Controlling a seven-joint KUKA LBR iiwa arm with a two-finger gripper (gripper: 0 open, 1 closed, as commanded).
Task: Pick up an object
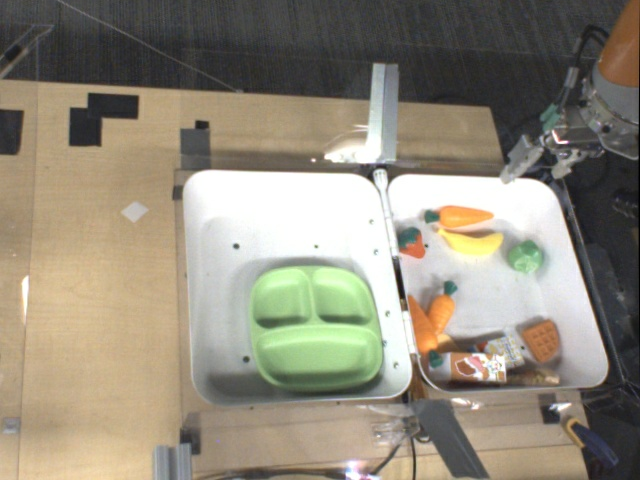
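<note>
Toy food waits in the right bin while the claw hangs off its far right corner.

On the counter, the left bin [200, 268] carries a green divided tray [315, 326]; the right bin [570, 268] holds small toy food, among them a carrot [466, 215] lying on a banana [474, 243] and a green ball [524, 257]. The carrot looks light, stiff and smooth (likely slippery), best pinched across its thick middle. It lies near the bin's far wall, left of and nearer than the claw [532, 158], whose state cannot be told and which carries nothing visible.
</note>
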